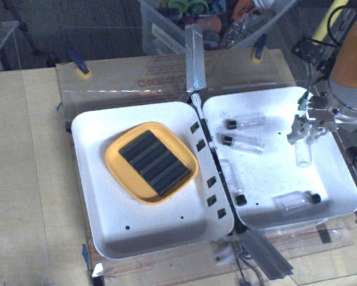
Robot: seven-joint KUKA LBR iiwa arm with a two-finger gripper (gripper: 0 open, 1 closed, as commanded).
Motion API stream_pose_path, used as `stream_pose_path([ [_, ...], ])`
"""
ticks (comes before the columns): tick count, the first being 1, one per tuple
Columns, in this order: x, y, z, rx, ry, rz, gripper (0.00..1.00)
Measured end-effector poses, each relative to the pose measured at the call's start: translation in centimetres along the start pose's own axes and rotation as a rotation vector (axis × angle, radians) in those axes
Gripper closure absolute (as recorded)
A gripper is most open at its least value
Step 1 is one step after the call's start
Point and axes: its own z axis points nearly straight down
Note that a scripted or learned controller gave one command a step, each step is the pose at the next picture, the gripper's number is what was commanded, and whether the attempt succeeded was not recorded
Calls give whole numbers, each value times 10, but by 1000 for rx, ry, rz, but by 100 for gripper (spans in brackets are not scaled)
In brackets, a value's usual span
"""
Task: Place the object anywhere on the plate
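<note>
I see the surface [24,187] carrying 2 white bins; the left bin [106,235] holds the yellow plate [119,153]. In the right bin [335,183] my claw [305,132] is clamped on 1 clear vial [302,151], hanging upright; 4 vials [295,200] lie nearby.

Pretty clearly a robotics lab or test bench, not anyone's home. The plywood surface [24,187] carries two shallow white bins [106,235] mounted side by side, with a taped-down clear sheet [127,78] behind them held by blue clamps [80,65]. A grey robot arm with an orange band [353,57] reaches in from the right, cables trailing off it. At the back sits a clear plastic tub [215,8] crammed with colourful odds and ends, like a stock of test objects.
</note>
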Motion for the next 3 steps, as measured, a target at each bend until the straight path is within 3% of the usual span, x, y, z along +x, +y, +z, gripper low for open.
stream_pose_path([
  [1, 0, 0, 0, 0, 0, 0, 0],
  [2, 54, -19, -4, 4, 3, -37, 0],
  [3, 114, -21, 10, 6, 2, -12, 0],
])
